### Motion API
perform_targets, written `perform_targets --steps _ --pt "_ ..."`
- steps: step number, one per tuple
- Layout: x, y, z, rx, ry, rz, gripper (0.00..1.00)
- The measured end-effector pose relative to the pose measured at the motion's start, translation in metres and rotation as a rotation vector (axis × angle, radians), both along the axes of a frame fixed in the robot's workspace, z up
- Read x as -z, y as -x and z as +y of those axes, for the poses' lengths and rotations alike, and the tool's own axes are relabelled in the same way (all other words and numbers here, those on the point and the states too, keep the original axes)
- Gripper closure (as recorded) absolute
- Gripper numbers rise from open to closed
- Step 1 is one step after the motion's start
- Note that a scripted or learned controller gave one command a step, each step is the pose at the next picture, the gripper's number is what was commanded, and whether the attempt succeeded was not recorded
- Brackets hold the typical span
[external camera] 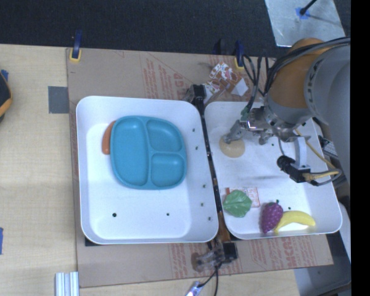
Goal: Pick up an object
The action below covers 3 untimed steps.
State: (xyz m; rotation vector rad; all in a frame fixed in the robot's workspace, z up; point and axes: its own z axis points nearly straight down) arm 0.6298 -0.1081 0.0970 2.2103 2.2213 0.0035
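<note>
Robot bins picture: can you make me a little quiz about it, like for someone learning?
1. True or false: the blue plate lies in the left bin.
2. Which toy touches the banana in the right bin?
A. green leaf
B. purple grapes
C. tan round piece
3. Fill in: the gripper hangs above the ____ bin, close to the tan round piece.

Key:
1. True.
2. B, the grapes lie right beside the banana.
3. Right.
</note>
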Motion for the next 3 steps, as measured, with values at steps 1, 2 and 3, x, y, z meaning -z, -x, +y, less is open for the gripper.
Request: perform_targets --steps 1,2,3 --pt "0.000 0.045 -0.021 0.000 -0.002 -0.002 0.00" --pt "0.000 -0.017 0.011 0.000 -0.003 -0.002 0.00" --pt "-0.063 -0.024 -0.036 0.003 -0.003 0.007 0.00"
